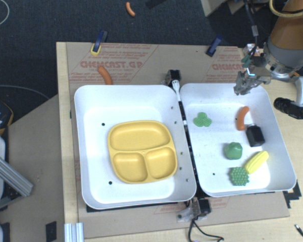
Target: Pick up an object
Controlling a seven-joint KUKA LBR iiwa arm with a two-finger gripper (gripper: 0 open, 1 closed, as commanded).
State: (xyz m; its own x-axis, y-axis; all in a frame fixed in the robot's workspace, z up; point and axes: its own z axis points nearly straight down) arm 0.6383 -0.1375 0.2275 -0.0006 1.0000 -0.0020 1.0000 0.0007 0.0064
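broccoli floret (pixel 238 176): near edge of right bin (pixel 212 165), touching the corn; knobbly, looks light, likely grips well across the crown
corn cob (pixel 256 161): slanted, smooth plastic look; take across the narrow middle
green pepper (pixel 233 150): rounded, may roll
black block (pixel 254 135): stiff, flat-sided
orange sausage (pixel 241 118): nearest the gripper, slim
gripper (pixel 244 86): above the far rim, nothing seen held; finger spread cannot be told

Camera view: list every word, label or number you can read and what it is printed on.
"CHEMCAST GP": red print on the brown board under the bins, left of the centre clamp.
Matching red print right of the clamp: partly hidden, not readable in full.
Smaller red lines beneath both: too blurred to read.
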